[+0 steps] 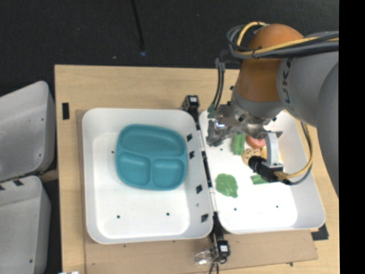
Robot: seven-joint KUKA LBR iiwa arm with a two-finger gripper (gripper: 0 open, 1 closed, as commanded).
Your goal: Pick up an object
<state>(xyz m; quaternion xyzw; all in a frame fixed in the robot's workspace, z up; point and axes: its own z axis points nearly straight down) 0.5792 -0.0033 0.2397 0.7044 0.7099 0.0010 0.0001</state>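
Note:
In the right bin [274, 216] lie a green leaf-shaped piece [226, 185], a small green stick [237, 144], a pinkish round piece [255, 142] and a flat green piece [260, 179]. My gripper [217, 133] hangs low over the bin's upper left corner, just left of the green stick and above the leaf-shaped piece. Its fingers are hidden under the wrist body. Nothing shows between them.
The left bin [102, 210] holds a teal divided plate [151, 156]. A divider with black clips [204, 170] runs between the bins. The big grey and orange arm [268, 61] covers the right bin's upper part. A black cable [268, 170] loops by the flat green piece.

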